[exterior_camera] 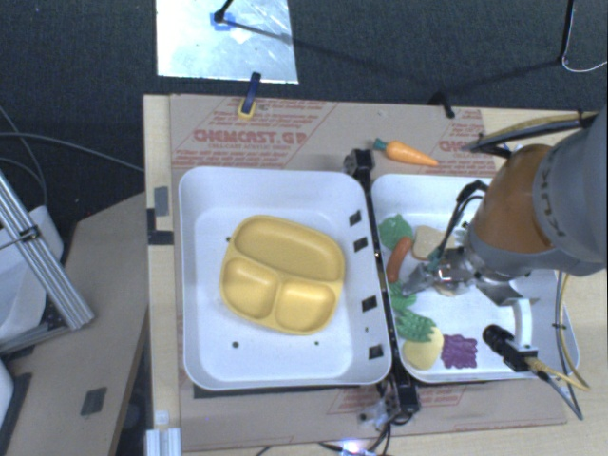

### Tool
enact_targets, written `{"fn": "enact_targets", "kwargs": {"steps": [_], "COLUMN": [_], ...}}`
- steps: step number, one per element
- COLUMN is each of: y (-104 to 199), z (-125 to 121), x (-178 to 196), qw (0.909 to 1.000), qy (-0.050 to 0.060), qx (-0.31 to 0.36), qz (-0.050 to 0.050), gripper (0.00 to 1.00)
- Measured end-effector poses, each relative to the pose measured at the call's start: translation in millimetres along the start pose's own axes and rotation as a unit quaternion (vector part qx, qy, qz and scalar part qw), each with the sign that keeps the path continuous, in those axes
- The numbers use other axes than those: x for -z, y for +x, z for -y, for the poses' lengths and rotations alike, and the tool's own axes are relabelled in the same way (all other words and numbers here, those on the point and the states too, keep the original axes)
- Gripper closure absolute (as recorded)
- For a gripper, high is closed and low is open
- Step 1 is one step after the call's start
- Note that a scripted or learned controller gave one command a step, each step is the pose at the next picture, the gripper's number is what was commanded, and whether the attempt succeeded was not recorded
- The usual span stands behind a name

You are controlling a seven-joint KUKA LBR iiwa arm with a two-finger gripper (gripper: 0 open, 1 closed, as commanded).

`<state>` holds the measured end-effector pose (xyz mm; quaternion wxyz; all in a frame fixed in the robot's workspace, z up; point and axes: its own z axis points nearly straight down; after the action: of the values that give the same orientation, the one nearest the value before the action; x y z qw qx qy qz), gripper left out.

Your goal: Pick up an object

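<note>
The right bin (446, 186) holds toy food along its left side: a green leafy piece (393, 227), a red sausage (398, 257), a tan bread piece (427, 240), a green vegetable (415, 325), a yellow lemon-like piece (424, 351) and purple grapes (460, 351). My gripper (425, 275) is low in this bin, just right of the sausage and below the bread piece. The grey arm with its orange band (508, 207) reaches in from the right and covers the bin's right part.
The left bin (199, 255) holds a yellow divided tray (280, 274). A toy carrot (407, 153) lies on the cardboard behind the right bin. A black clip (360, 161) sits between the bins at the back. A foil sheet (226, 27) lies further back.
</note>
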<state>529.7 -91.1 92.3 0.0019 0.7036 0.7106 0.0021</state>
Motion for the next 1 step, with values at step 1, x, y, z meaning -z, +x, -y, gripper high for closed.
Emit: {"fn": "enact_targets", "kwargs": {"steps": [1], "y": [-36.3], "z": [41.7], "x": [-4.8], "qw": [1.0], "qy": [-0.002], "qx": [-0.007], "qz": [0.0], "gripper": [0.0]}}
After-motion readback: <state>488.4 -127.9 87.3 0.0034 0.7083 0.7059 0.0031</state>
